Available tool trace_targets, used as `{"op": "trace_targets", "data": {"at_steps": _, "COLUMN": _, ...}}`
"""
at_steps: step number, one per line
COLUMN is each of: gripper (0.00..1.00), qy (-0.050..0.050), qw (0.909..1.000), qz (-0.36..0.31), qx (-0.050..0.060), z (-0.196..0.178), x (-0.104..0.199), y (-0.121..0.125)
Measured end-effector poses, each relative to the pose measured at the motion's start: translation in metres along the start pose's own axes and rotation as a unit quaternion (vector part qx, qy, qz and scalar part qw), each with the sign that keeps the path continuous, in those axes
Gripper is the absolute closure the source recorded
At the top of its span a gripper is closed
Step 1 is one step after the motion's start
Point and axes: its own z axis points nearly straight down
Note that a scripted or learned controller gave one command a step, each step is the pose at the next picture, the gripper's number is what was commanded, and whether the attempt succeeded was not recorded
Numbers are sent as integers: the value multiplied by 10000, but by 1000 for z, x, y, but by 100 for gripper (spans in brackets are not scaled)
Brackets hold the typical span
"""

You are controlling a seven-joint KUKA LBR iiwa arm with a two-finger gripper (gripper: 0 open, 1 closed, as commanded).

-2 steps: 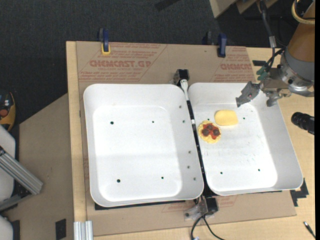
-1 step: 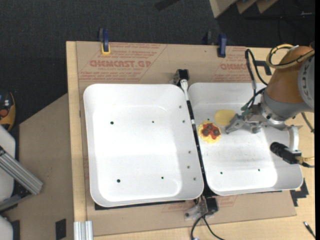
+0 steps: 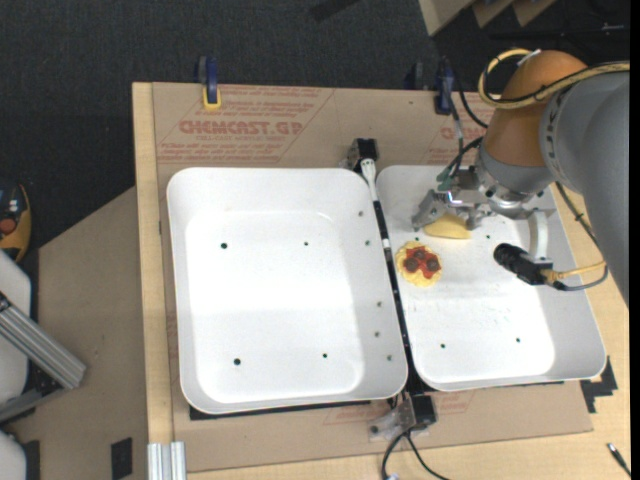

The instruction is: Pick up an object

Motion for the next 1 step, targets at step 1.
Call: {"op": "trace_targets", "data": {"at_steps": 1, "gripper": 0, "qy": 2, "qw": 10000, "qz": 69, "qx": 58, "z": 0, "x": -78, "y": -70}}
